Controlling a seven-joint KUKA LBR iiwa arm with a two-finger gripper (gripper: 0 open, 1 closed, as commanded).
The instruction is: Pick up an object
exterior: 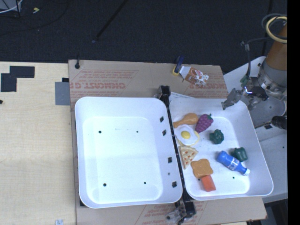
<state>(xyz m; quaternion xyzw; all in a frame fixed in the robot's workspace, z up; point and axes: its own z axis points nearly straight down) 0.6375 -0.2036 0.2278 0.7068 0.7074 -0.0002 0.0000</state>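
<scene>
At the frame's right edge your gripper (243, 97) hangs over the right bin's (260, 170) upper corner; you cannot tell its state. The toys, a bottle (231, 162) among them, lie in that bin.

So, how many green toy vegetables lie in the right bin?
2: a dark green toy vegetable near the bin's middle, and a green toy pepper right of it, beside the blue bottle.

Even, bright light falls from above on my desk (33, 139); both white bins (122, 153) come close to washing out, with soft glare along their rims. Shadows beneath the toys stay faint. Behind the bins the background drops dark. Focus is slightly soft throughout.
</scene>
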